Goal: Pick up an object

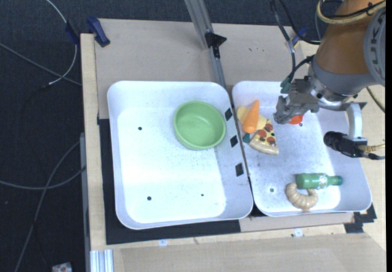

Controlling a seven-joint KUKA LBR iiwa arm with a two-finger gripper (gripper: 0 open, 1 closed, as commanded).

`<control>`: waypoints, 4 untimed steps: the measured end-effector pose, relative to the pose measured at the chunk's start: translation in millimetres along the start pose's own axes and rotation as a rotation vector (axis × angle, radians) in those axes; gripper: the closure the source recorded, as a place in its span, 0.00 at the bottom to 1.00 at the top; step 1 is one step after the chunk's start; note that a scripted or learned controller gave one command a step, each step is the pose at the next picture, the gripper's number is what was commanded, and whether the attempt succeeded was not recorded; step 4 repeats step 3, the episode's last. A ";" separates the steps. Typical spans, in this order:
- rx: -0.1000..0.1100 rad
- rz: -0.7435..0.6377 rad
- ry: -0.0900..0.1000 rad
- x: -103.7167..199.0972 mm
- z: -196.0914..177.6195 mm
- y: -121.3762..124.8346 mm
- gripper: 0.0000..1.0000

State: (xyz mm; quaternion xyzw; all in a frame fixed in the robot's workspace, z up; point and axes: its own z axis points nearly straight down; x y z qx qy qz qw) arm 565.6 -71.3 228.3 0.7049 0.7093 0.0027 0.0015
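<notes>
Scanning for writing: partial dark letters run down the grey arm (378, 50) housing at the right edge, cut off and unreadable. No other text or labels legible.

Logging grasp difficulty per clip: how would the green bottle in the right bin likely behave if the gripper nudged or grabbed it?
The green bottle lies on its side, so a nudge would probably roll it. Its smooth round body may slip between fingers. It touches the tan curved toy, which could shift with it.
</notes>
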 end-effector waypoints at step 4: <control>0.019 0.000 0.003 163.8 10.8 -11.3 1.00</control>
